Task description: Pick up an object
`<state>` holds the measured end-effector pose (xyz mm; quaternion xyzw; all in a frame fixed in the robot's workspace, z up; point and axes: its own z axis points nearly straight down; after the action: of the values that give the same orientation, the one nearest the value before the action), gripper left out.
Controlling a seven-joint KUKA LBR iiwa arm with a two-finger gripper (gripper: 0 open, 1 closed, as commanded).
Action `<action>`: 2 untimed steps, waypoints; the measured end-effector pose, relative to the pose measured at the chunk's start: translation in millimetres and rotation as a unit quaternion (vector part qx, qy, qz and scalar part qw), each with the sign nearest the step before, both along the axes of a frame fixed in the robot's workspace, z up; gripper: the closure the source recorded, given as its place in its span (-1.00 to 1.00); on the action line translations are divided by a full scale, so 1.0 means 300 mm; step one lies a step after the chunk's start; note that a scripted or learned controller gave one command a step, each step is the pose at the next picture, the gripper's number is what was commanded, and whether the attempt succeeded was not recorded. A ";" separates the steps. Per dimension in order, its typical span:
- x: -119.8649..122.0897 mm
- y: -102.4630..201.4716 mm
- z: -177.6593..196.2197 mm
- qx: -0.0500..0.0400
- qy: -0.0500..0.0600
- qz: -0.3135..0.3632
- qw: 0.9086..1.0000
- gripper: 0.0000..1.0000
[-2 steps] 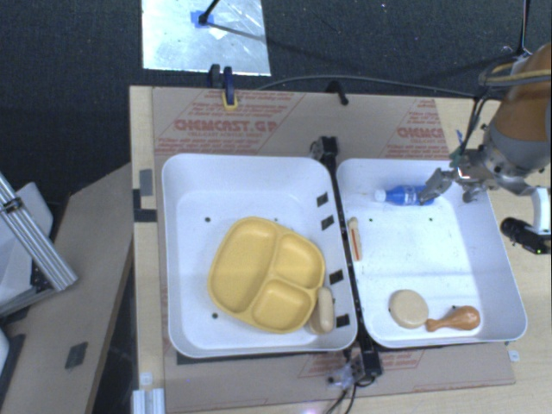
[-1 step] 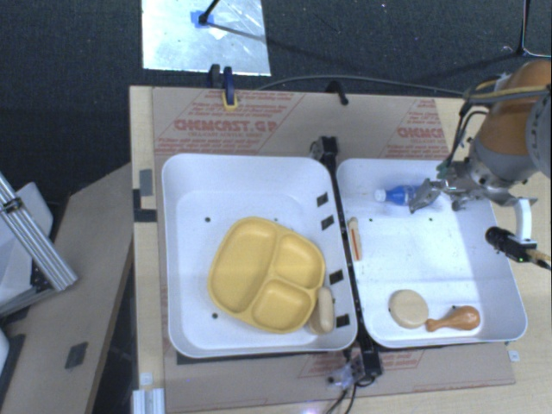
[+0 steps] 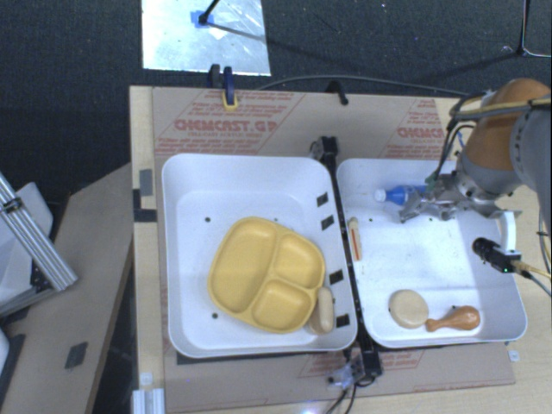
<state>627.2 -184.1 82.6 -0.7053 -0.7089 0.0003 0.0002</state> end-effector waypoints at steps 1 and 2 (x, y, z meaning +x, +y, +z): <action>0.007 -0.001 0.047 -0.001 -0.003 0.001 1.000 1.00; -0.001 0.002 0.197 -0.001 -0.004 0.000 1.000 1.00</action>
<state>626.9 -183.5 141.6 -0.7054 -0.7088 -0.0017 -0.0028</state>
